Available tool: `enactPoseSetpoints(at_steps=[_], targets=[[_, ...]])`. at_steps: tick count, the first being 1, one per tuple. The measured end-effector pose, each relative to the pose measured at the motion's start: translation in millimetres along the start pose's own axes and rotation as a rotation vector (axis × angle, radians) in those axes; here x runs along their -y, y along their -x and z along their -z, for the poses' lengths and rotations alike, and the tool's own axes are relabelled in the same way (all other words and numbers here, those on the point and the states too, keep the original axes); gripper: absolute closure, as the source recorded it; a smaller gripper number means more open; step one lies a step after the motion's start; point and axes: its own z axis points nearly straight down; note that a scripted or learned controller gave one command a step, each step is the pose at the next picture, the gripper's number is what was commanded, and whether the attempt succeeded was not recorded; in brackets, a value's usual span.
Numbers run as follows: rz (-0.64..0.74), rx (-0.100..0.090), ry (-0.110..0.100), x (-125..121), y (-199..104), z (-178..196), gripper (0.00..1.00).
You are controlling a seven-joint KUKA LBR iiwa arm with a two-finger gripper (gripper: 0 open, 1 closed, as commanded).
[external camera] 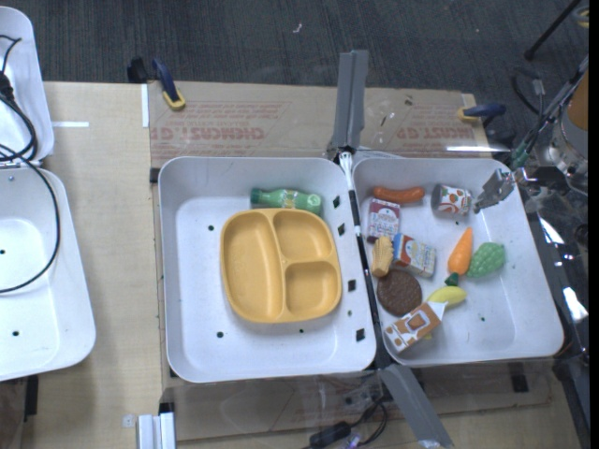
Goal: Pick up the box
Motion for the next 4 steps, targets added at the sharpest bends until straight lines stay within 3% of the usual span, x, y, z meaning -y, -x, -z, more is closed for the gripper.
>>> enactPoseSetpoints(at_steps=[1, 2, 3, 4], targets=[[0.023, 0.000, 0.003, -20.5, -54.1, -137.6, 0.00], [0.037, 0.000, 0.001, -8.6, -85.8, -146.9, 0.00], [0.040, -0.001, 0.000, 40.8, -87.7, -147.1, 0.00], [-0.077, 0.001, 0.000, -24.4, -85.6, -144.1, 0.00]])
